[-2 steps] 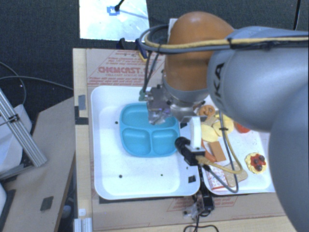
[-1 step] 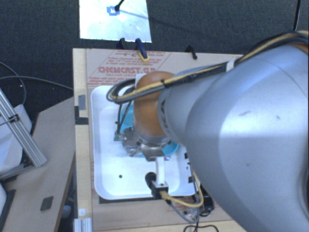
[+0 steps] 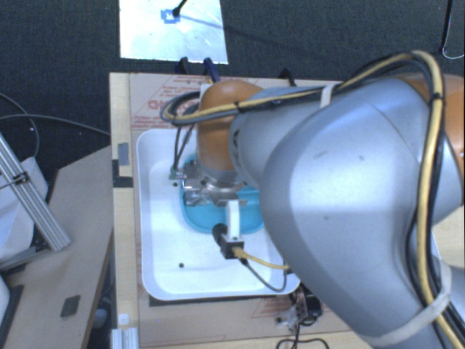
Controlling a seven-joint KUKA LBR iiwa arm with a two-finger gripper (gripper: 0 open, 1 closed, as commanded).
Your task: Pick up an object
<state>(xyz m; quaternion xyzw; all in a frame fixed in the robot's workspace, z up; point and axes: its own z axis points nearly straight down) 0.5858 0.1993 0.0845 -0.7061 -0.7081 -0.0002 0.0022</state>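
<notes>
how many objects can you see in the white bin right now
1. A blue object lies near the middle of the white bin, right under the arm's wrist, which covers part of it. The arm hides much of the scene, so more may be hidden.

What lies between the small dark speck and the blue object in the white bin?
In the camera view, bare white bin floor lies between the dark speck and the blue object.
</notes>
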